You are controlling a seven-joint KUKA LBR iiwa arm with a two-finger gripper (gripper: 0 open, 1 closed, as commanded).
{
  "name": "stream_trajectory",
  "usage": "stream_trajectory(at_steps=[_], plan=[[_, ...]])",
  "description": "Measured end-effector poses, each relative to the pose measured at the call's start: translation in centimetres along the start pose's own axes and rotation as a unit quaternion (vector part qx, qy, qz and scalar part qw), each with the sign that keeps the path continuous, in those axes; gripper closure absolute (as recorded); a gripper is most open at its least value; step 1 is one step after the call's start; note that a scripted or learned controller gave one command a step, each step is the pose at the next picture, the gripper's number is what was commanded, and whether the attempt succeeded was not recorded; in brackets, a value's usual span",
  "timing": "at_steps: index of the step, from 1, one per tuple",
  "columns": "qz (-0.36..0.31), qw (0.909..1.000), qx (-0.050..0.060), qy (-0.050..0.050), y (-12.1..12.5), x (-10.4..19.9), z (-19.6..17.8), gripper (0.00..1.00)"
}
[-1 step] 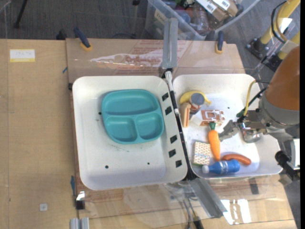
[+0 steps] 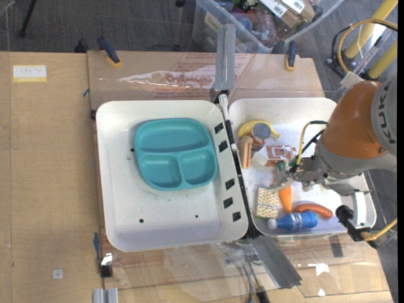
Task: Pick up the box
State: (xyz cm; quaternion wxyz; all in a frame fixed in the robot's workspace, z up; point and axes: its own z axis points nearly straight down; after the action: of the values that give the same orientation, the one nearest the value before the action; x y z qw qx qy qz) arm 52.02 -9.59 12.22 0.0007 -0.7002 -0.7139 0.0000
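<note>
A small white box with red print [image 2: 279, 153] lies flat in the right bin [image 2: 328, 106], near its middle. A tan patterned packet [image 2: 267, 202] lies lower down, by the bin's left wall. My gripper [image 2: 284, 177] hangs between the two, just below the white box and right above an orange carrot-like piece [image 2: 286, 199]. The grey and orange arm [image 2: 356, 131] covers the right part of this bin.
The right bin also holds a yellow banana [image 2: 255, 130], a brown stick [image 2: 246, 151], a blue bottle [image 2: 297, 221] and a red-orange piece [image 2: 314, 210]. A teal divided plate [image 2: 175, 153] lies in the left bin [image 2: 120, 188]. A tote of clutter [image 2: 271, 5] stands behind the bench.
</note>
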Motion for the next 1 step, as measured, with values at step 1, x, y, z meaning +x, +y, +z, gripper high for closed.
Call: stream_trajectory(at_steps=[1], plan=[[-0.011,0.9999,-0.008,0.001,-0.02,0.55,2.92,0.00]])
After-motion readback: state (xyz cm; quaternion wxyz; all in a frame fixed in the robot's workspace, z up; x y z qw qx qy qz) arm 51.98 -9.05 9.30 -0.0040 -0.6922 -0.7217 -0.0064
